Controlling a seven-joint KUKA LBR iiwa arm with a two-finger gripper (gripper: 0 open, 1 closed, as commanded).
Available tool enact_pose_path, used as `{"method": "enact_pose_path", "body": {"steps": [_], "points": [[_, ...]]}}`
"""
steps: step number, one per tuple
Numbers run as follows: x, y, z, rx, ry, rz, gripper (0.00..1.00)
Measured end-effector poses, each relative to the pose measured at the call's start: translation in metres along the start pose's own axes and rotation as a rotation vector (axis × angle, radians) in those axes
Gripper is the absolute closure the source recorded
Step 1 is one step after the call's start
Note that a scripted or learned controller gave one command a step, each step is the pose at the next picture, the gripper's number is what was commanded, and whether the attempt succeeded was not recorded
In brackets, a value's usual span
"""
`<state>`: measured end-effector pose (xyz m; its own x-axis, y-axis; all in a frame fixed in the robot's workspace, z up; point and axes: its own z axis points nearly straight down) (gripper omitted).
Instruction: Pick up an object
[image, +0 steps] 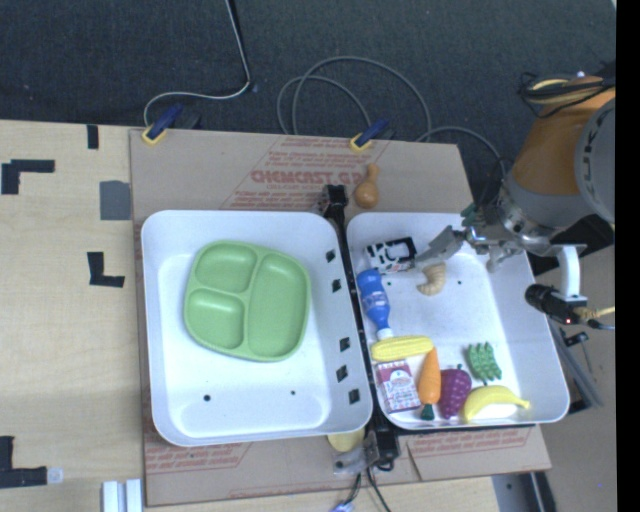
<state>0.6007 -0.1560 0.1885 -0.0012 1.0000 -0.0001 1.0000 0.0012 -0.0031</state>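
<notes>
Tool (452, 250), fingers spread apart, hangs over bare floor of right bin (520, 330), near croissant (433, 279).

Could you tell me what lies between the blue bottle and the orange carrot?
In the camera view, a yellow corn cob lies between the blue plastic bottle and the orange toy carrot.

Reaches in from the right as a grey arm with an orange band (560, 135) above the wrist. Hangs a two-finger metal gripper (462, 247) over the upper edge of the right-hand bin, fingers spread apart, clasping nothing.
</notes>
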Motion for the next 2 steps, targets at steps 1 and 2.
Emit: {"method": "enact_pose_path", "body": {"steps": [1,2], "points": [[-0.01,0.009,0.07,0.006,0.0,0.0,0.0],[0.067,0.059,0.046,-0.005,0.003,-0.008,0.0]]}}
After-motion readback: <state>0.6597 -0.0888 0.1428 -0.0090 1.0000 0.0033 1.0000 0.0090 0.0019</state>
